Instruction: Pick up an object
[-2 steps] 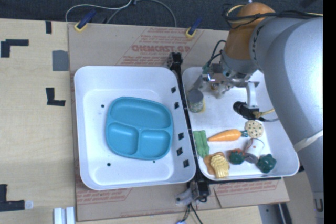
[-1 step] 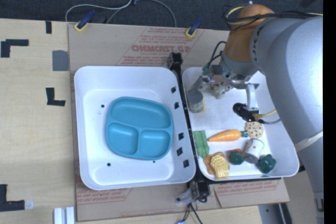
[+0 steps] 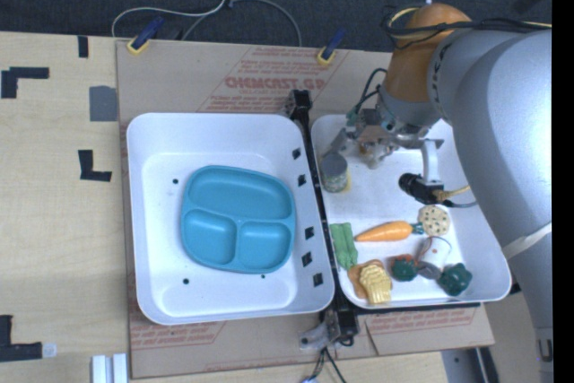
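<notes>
Here, in the camera view, the pincer (image 3: 363, 146) hangs low over the far part of the shallow white right-hand bin (image 3: 386, 197), under the grey arm with its orange band. The step in hand looks like the approach to a grasp: nothing can be seen carried, and the pick-up is not yet done. Whether the pincer is spread or drawn together cannot be told from this slant, since the wrist hides much of it; nor is it clear that it touches anything.

The likeliest target is the small grey-green cylindrical jar (image 3: 334, 174), which stands upright just beside the pincer, on its side toward the divider between the bins. Contact between the two cannot be made out.

Farther from the pincer, toward the near rim of the same bin, lie the orange plastic carrot (image 3: 386, 232), the green rectangular block (image 3: 343, 244), the yellow ridged corn-like toy (image 3: 378, 282), the round beige perforated cracker (image 3: 434, 218) and the dark green knobbly toy (image 3: 456, 279). Well apart from the pincer, beyond the divider, the blue divided plastic plate (image 3: 238, 220) sits in the shallow white left-hand bin (image 3: 157, 193).

By my judgement the next move calls for centring over the jar, straddling it, then closing and lifting straight up, clear of the bin wall.
</notes>
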### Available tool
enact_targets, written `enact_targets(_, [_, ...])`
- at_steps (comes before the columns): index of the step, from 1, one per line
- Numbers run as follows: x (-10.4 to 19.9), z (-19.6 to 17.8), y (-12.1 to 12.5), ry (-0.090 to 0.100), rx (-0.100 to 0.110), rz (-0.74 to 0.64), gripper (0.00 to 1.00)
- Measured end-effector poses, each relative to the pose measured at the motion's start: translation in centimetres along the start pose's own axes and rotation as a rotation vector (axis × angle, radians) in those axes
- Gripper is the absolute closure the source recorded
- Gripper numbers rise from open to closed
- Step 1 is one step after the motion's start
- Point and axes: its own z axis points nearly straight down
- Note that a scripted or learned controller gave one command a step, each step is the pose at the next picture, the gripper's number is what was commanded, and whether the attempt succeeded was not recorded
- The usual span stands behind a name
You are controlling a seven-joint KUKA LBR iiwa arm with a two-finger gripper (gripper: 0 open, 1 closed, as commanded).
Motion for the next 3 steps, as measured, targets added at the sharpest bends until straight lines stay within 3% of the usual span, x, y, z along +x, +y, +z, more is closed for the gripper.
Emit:
enact_targets(1, [-0.22, 0.00, 0.02, 0.005, 0.001, -0.002, 0.00])
enact_targets(3, [0.22, 0.01, -0.04, -0.006, -0.002, 0.003, 0.00])
